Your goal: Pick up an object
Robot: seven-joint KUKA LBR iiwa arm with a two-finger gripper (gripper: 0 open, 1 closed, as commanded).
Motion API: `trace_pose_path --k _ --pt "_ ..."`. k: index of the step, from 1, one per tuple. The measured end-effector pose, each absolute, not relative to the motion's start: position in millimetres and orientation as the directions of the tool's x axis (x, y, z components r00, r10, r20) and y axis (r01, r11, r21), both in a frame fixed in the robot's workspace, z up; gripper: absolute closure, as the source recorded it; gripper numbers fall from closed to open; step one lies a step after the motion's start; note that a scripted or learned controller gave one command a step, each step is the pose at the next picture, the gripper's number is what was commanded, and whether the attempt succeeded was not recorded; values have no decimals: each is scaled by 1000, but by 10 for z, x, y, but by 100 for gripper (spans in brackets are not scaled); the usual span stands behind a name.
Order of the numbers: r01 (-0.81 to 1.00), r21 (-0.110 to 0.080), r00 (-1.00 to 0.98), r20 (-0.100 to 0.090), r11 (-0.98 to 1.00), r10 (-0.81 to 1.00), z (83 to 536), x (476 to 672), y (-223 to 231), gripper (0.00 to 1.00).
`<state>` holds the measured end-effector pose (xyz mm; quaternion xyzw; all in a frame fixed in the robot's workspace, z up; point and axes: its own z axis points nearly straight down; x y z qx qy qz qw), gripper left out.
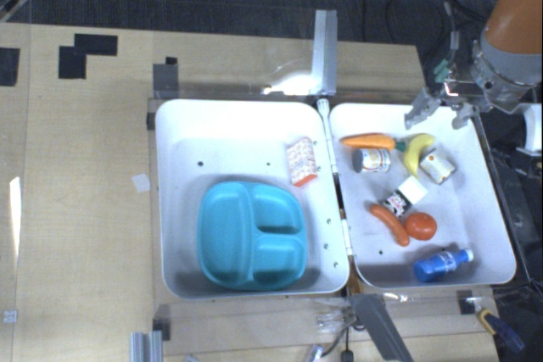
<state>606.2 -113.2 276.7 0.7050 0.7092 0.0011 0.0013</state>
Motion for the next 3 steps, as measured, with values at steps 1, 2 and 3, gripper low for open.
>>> trace_pose_path --k 1,2,3 --pt "1000 5 -15 -1 15 1000 1379 6220 -1658 0" --pt "1000 11 -16 -2 16 1000 1500 6241 -1647 100" --pt "995 9 -102 -3 102 995 2500 6643 -1618 100"
